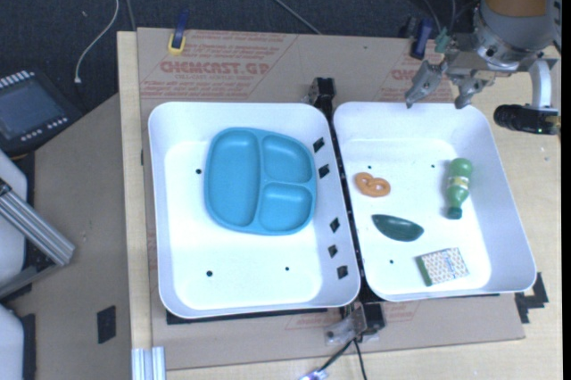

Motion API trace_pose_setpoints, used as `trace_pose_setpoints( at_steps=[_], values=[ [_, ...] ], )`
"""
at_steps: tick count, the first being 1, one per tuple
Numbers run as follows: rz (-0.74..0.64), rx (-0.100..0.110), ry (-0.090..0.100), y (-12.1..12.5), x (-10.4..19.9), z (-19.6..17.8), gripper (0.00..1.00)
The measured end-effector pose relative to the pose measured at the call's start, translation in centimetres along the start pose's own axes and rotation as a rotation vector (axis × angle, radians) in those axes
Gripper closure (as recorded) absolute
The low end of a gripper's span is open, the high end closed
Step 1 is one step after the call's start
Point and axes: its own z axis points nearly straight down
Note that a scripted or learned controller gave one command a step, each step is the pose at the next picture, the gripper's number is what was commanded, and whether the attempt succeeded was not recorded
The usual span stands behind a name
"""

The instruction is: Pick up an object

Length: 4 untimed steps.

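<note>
My gripper (439, 93) hangs over the far rim of the right bin (406, 115), its two fingers spread open with nothing between them. Inside that bin lie a green bottle (458, 185) at the right, an orange pretzel-shaped piece (372, 185) near the left wall, a dark green leaf-shaped object (397, 227) in the middle, and a small patterned packet (442, 265) toward the near edge. All of them rest well below the gripper in the view.
The left bin (178, 280) holds a blue divided plate (260, 180). Black clips (322, 90) join the bins at the middle seam. Cables run across the dark floor at the top left.
</note>
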Motion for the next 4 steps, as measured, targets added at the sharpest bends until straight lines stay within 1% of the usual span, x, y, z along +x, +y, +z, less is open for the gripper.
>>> trace_pose_setpoints(
  at_steps=[1,2,3,4],
  values=[
    [-0.003,-0.014,-0.002,0.2,0.0,-0.9,0.0],
    [-0.002,-0.008,-0.001,-0.6,0.0,5.0,0.0],
    [-0.002,-0.008,-0.001,-1.2,0.8,10.3,0.0],
    [-0.002,-0.009,-0.001,-1.7,0.9,14.6,0.0]
  ],
)
